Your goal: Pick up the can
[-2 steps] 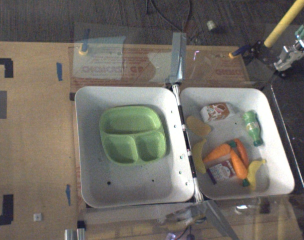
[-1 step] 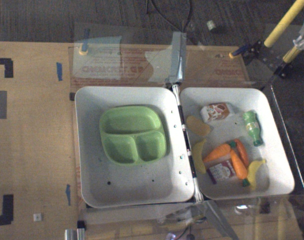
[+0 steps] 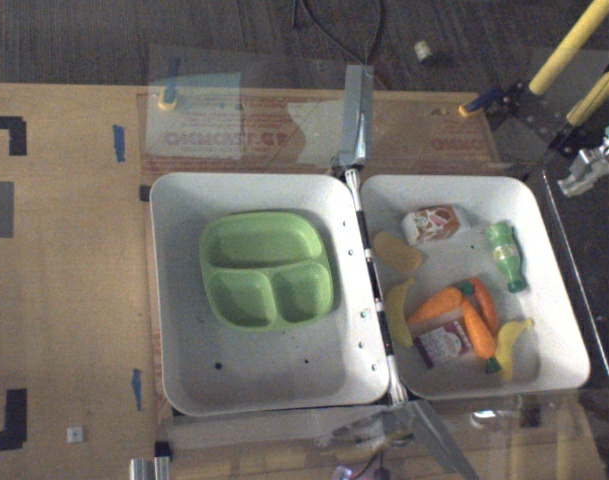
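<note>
Pincer (image 3: 587, 171): cut off by right edge; finger state too small to tell.
Can (image 3: 431, 224): lies on its side, label blurred, unreadable.
Packet (image 3: 444, 346): partly hidden under carrots (image 3: 462, 311); print illegible.
Worktop (image 3: 64, 298): left and bottom parts cropped by picture's edges.
Printed sheet (image 3: 219, 133): lettering blurred behind glare.

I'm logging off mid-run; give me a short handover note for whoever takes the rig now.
Tool: at the far right edge of the view, outside the right bin, off its upper right corner, holding nothing.
Can: lying on its side in the upper left part of the right bin, beside a tan piece. Green bottle to its right; carrots, banana and a small packet lower down.
Left bin: green divided plate.
Done: nothing yet; can untouched.
Left: reach in, grasp the can, lift it.
</note>
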Robot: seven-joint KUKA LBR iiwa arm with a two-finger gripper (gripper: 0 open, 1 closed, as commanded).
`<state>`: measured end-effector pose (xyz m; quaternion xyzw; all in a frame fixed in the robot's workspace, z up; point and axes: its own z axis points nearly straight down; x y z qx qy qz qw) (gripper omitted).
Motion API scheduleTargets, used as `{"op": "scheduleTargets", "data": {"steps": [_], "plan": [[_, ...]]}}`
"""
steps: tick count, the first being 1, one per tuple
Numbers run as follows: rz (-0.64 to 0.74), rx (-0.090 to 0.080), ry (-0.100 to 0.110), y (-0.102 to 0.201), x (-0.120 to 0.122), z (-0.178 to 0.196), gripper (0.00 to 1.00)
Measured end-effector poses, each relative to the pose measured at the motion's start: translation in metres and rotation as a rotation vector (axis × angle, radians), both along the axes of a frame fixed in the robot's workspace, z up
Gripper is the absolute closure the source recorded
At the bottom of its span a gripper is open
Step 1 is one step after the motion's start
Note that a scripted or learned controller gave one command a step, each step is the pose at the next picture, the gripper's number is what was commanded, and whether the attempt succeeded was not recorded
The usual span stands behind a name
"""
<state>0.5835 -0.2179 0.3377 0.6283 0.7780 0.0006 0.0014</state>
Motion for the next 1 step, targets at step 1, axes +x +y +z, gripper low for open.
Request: {"op": "scheduleTargets", "data": {"steps": [1], "plan": [[-0.083, -0.001, -0.002, -0.0073, 0.0316, 0.0993, 1.00]]}}
